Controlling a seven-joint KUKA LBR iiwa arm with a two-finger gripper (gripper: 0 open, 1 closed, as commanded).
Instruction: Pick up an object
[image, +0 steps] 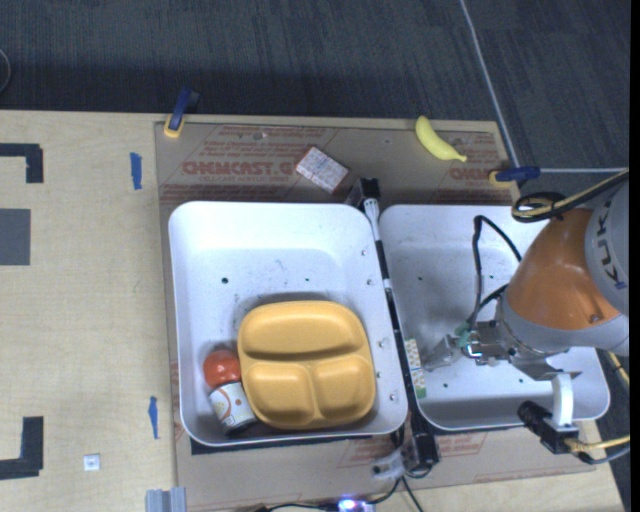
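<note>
**Arm low in the right bin, objects in the left**

The things on offer lie in the left bin (200, 240): a yellow divided tray (305, 362), upside up with three compartments, fills the near half, and tucked against its left edge sits a small bottle with an orange-red cap (225, 385) and a white patterned body, lying tilted near the bin's front left corner. The two touch or nearly touch.

The right bin (430, 240) holds the arm's wrist, grey with its orange band (565, 275), coming in from the right. The gripper (450, 350) points left, low over the bin floor near the front left part of that bin; it is small and partly blurred, so I cannot tell how far apart it stands or whether anything is in it. Black cables (485, 260) loop over the bin behind the wrist.

Both bins rest on a printed cardboard sheet (250, 160) laid over a pale wooden bench (80, 300) marked with black and blue tape. On the cardboard behind the bins lie a banana (438, 140) and a small patterned card or packet (320, 168). Blue clamps (180, 110) pin the sheet's corners. Beyond the bench runs dark carpet (300, 50).
</note>
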